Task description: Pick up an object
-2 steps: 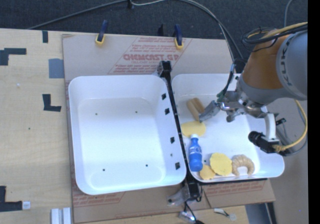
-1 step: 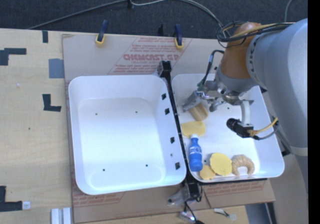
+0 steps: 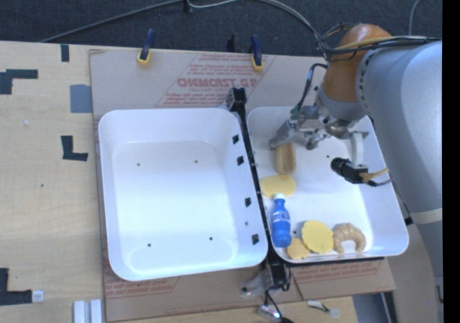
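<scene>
In the right bin's [image 3: 384, 203] far-left corner: my pincer [image 3: 298, 136], grip state impossible to tell, just above a tan bread roll [image 3: 285, 159]. Advice: centre over its length before closing.

The arm [image 3: 402, 98] hides the right bin's [image 3: 381, 239] far corner and runs off the right edge

Tan bread roll [image 3: 285, 159] in right bin [image 3: 381, 214]
</scene>
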Controlling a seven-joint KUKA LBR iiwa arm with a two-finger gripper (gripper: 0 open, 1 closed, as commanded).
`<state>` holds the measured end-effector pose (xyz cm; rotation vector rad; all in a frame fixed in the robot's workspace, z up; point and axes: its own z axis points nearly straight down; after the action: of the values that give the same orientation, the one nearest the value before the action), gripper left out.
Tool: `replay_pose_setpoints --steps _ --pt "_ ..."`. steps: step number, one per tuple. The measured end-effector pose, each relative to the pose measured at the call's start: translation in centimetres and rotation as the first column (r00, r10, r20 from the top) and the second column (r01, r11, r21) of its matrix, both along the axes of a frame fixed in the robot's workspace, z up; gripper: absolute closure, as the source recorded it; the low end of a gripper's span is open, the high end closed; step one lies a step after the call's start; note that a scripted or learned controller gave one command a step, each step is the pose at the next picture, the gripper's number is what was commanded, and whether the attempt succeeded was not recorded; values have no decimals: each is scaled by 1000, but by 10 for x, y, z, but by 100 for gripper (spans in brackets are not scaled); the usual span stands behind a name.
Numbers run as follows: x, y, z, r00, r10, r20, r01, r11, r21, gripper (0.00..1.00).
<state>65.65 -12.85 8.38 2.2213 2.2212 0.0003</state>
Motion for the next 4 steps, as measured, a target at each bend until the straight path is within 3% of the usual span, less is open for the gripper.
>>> replay_pose_setpoints --steps 1,4 --pt "-60 -4 3 1000 -1 2 1 1000 0 0" --pt "-59 -4 2 1000 1 2 -1 1000 -1 0"
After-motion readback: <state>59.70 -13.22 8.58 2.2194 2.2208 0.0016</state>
